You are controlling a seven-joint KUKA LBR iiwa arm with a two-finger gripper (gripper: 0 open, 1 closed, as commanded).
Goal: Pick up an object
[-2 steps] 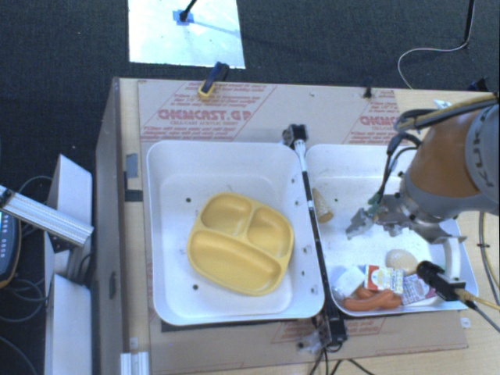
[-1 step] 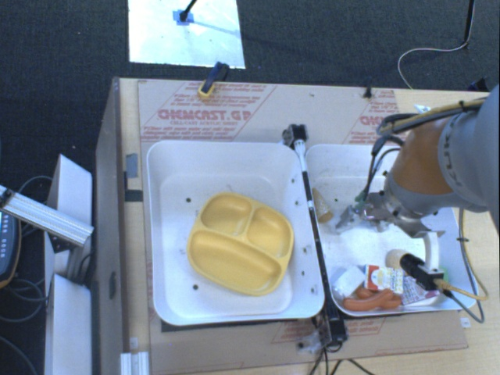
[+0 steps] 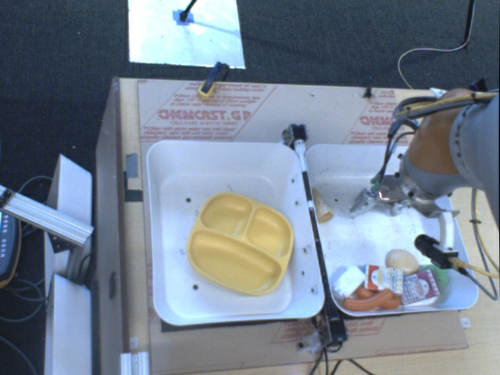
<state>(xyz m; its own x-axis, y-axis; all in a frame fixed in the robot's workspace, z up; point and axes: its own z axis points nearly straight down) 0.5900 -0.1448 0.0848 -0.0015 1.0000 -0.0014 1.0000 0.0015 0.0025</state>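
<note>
From my console I see the end effector (image 3: pixel 367 201) hanging low over the middle of the right bin (image 3: pixel 344 162), and I cannot tell how it is set, since the metal parts blur together there. Nothing shows in its grip. The likely targets sit heaped in that bin's near corner: a pale rounded egg-like piece (image 3: pixel 401 259), a small printed carton (image 3: pixel 408 283), orange sausage-shaped toys (image 3: pixel 369 299) and a white block (image 3: pixel 348 280). A small tan piece (image 3: pixel 322 206) lies alone by the dividing wall. These look like light plastic toys, I judge, stiff and somewhat slick. The egg would roll, so I would favour the carton, pinching across its flat sides. The left bin (image 3: pixel 168 209) holds a yellow divided tray (image 3: pixel 241 242), broad and awkward to grip.
</note>
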